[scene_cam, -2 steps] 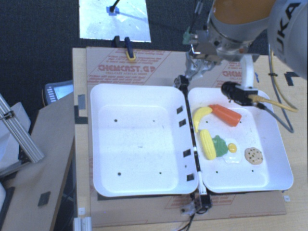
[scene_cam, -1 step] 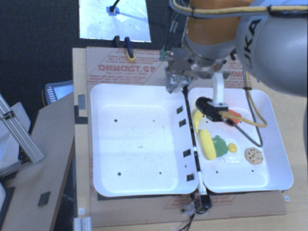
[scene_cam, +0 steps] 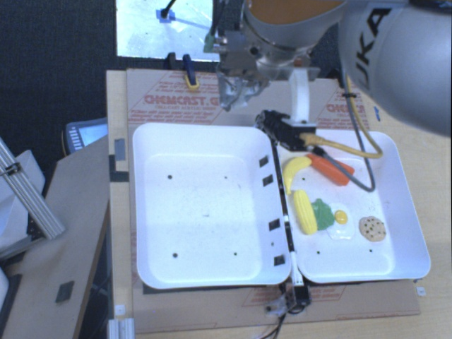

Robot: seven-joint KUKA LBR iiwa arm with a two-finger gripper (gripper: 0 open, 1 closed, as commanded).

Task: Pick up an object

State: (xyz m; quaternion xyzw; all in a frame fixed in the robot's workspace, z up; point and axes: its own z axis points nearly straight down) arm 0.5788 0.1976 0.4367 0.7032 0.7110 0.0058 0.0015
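The right bin (scene_cam: 406, 256) holds several toy foods. A yellow banana (scene_cam: 295, 169) and an orange carrot (scene_cam: 330, 168) lie near its back left. In front of them are a yellow corn cob (scene_cam: 305, 212), a green leafy piece (scene_cam: 323, 214), a fried egg (scene_cam: 340, 221) and a cookie (scene_cam: 372, 228). My gripper (scene_cam: 239, 96) hangs high above the bench, over the back rim of the left bin (scene_cam: 152, 210), well clear of all the food. Nothing shows between its tips.
Both bins rest on a cardboard sheet (scene_cam: 169, 101). A blue and yellow clamp (scene_cam: 189, 73) stands at the back edge. A tablet (scene_cam: 85, 134) and an aluminium rail (scene_cam: 28, 193) lie off the bench to the left. The big grey arm (scene_cam: 402, 48) looms over the back right.
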